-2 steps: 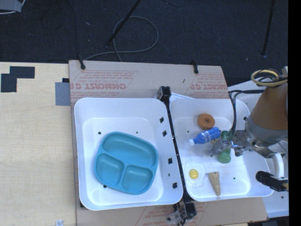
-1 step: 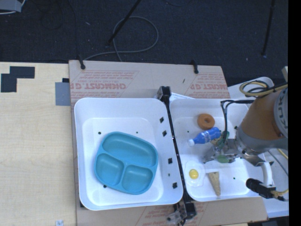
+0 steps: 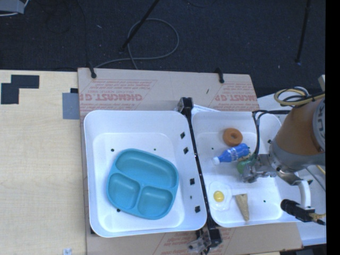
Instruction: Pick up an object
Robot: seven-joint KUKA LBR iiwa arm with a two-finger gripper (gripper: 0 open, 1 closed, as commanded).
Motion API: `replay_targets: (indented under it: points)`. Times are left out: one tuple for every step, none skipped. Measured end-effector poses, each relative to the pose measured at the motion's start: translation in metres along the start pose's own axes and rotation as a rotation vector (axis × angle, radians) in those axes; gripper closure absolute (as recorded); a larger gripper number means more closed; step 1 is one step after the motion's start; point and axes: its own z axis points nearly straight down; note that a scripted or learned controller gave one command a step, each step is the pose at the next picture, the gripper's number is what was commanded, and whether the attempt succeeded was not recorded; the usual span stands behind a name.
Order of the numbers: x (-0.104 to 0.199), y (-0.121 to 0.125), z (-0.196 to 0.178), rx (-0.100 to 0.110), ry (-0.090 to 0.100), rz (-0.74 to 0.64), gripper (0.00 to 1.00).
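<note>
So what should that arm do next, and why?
Probably shift a little toward the blue bottle and lower. The gripper sits low in the right bin just beside the bottle's base, near something green, and I can't see anything held between its fingers.

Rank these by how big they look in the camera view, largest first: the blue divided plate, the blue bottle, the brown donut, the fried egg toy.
1. Blue three-compartment plastic plate, by far the largest.
2. Blue plastic bottle with white cap, partly hidden near the gripper.
3. White fried egg toy with yellow yolk and brown ring donut look about alike; unranked.
</note>
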Motion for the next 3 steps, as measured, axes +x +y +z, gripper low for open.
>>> replay_targets:
  points:
    - [-0.004,-0.002,-0.062,-0.008,-0.003,-0.003,1.0]
    - [-0.004,-0.002,-0.113,-0.009,-0.003,-0.008,1.0]
    - [0.056,0.017,-0.115,-0.004,-0.001,-0.012,1.0]
